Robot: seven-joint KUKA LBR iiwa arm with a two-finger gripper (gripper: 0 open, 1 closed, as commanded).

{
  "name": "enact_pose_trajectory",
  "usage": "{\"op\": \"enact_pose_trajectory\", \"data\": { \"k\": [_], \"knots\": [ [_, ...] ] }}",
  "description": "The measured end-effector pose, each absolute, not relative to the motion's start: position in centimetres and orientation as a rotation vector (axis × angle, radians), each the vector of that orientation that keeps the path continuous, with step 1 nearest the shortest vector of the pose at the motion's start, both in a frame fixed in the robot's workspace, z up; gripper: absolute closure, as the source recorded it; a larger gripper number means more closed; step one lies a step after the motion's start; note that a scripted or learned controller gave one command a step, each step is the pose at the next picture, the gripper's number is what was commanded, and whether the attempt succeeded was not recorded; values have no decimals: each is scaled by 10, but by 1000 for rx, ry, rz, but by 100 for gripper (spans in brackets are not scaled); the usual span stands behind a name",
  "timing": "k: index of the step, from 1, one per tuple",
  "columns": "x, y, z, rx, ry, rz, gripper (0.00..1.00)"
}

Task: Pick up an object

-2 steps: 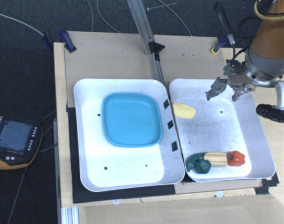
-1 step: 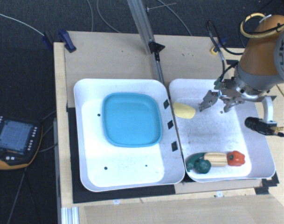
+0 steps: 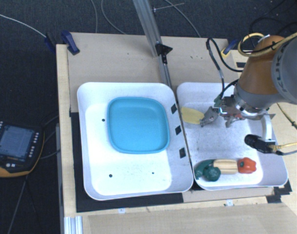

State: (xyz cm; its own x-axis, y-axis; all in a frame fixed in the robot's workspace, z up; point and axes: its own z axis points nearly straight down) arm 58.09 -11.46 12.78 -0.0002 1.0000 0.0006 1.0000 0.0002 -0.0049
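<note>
My gripper (image 3: 218, 121) hangs over the upper middle of the right bin (image 3: 226, 143), open, with nothing between its fingers. A pale yellow flat piece (image 3: 190, 115) lies just left of the left fingertip (image 3: 206, 120); I cannot tell whether they touch. Along the bin's near edge lie a dark green lump (image 3: 207, 171), a tan wooden cylinder (image 3: 226, 166) and a red round object (image 3: 246, 165), side by side and well clear of the gripper.
The left bin (image 3: 92, 145) holds a square blue plate (image 3: 138, 125). A grey metal pole (image 3: 147, 18) slants in from the top toward the divide between the bins. Cables lie on the bench at the upper right.
</note>
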Motion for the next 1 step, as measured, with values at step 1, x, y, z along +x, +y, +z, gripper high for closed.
{"op": "enact_pose_trajectory", "data": {
  "k": [1],
  "knots": [
    [580,-114,94,-2220,-2220,2,0]
  ]
}}
